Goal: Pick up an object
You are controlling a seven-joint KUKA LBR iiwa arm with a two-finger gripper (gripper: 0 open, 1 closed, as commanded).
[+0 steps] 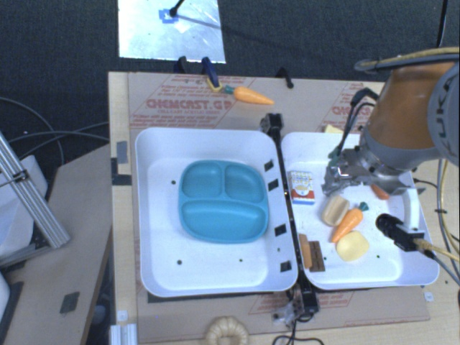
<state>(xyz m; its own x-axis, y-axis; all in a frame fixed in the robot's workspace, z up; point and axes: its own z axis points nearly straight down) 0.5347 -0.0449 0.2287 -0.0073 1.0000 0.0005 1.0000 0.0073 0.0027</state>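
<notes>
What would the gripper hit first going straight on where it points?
Probably the tan rounded piece just below the gripper in the right bin, or bare bin floor beside it; depth is unclear from this slanted view.

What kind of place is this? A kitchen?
Probably a robot test lab, not a kitchen: a robot arm reaches over white bins holding what looks like toy food, such as a carrot, and a blue plate.

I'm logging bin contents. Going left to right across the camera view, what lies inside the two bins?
blue divided plate → red-and-white carton → orange carrot
</notes>
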